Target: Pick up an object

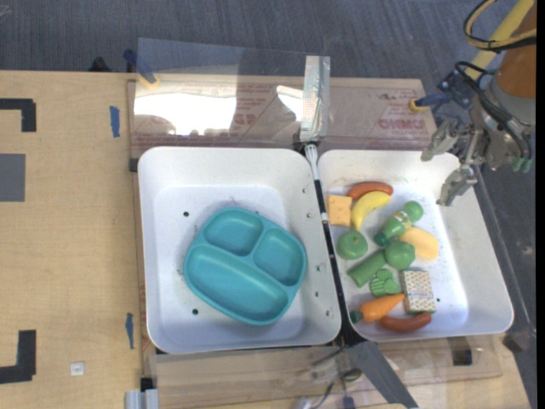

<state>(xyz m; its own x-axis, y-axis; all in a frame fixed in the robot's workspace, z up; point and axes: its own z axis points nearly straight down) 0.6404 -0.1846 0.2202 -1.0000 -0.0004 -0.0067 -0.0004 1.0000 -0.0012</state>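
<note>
The bench (60, 228) is seen to carry two white bins side by side. The left bin (162, 186) is occupied by a teal divided plate (245, 265), lying flat and slightly askew. The right bin (477, 288) holds a cluster of toy food, gathered toward its left and middle: a yellow banana (370, 204) against a red sausage (369, 189), an orange cheese block (339, 210), a green apple (351, 244), a lemon (422, 243), a patterned box (417, 290) and a carrot (381, 308) near the front. The gripper (456, 173) is poised above the far right corner of that bin, well apart from the pile, with nothing between its fingers (451, 188); whether it is spread or closed cannot be told from this view. The pieces are judged light, rigid and smooth, probably moulded plastic, hence liable to slip or roll. The banana is considered a fair candidate, to be taken across its narrow middle; crowding by its neighbours is noted as a risk.
</note>
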